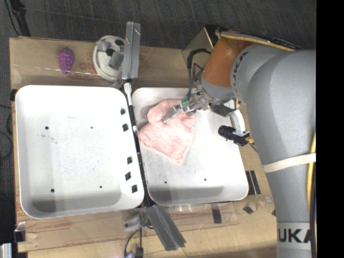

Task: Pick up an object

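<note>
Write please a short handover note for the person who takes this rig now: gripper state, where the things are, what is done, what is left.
Gripper: low over the pink cloth in the right bin, at the cloth's upper edge; fingers not readable.
Cloth: crumpled, lying on the bin floor near the divider.
Left bin: nothing to pick there.
Done: approach to the cloth.
Left: confirm a grasp, then lift; the cloth is not yet raised.

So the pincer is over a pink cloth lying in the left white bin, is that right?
Not quite: the pink cloth lies in the right bin, not the left one. The camera view shows the pincer over it there.
</note>
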{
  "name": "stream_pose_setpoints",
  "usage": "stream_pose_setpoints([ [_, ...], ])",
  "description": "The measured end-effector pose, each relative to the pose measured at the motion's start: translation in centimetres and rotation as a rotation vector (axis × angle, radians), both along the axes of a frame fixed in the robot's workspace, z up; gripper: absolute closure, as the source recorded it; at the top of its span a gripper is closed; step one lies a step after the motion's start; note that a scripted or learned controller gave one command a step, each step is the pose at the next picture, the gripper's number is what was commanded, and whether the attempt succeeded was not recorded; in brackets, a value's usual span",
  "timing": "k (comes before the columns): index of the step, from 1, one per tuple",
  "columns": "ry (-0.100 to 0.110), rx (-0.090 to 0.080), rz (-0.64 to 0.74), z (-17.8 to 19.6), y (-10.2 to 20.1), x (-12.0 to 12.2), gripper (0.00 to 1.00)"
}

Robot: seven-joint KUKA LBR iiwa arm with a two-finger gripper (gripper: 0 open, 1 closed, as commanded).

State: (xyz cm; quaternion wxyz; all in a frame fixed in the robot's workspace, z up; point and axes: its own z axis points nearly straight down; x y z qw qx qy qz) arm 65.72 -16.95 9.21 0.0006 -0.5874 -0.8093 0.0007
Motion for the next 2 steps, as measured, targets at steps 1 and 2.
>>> stream_pose_setpoints([
  [1, 0.001, 0.001, 0.006, 1.0, 0.2, 0.1, 1.0],
  [2, 0.0, 0.0, -0.254, 9.7, 5.5, 0.0, 1.0],
])
